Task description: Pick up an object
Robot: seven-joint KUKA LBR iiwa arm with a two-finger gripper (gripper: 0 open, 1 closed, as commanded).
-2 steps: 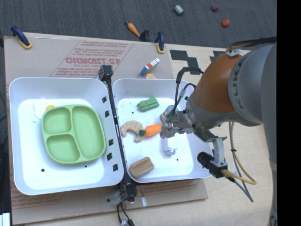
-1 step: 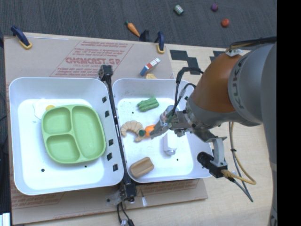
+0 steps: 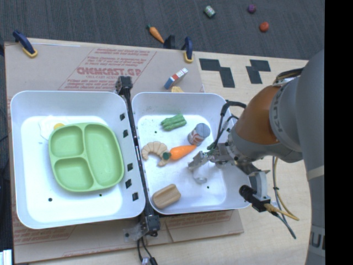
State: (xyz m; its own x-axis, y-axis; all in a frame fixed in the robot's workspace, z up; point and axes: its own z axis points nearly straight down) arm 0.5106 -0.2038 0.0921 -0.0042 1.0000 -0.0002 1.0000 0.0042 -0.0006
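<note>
**Inspector:** Start with the large items. The desk (image 3: 231, 73) carries two white bins side by side. The left bin (image 3: 27, 203) holds a green divided plate (image 3: 85, 156). The right bin (image 3: 218, 195) holds the loose objects, and the arm (image 3: 265, 123) reaches over its right rim.

**Clerk:** And the candidates for picking?

**Inspector:** In descending size: a bread roll (image 3: 166, 196) near the front wall, a croissant (image 3: 154, 149) with a carrot (image 3: 179, 153) just beside it at mid-bin, a green vegetable (image 3: 174, 122) toward the back, and a small can (image 3: 199, 132) to the right of the carrot.

**Clerk:** State of the jaws?

**Inspector:** The jaws (image 3: 198, 164) sit low over the bin floor, right of the carrot and below the can. They appear spread, with nothing visible between them.

**Clerk:** Progress, then?

**Inspector:** In my judgement, the approach is made; the pick itself is not. Every object lies on the bin floor. Closing on one item and lifting it clear remain outstanding.
</note>
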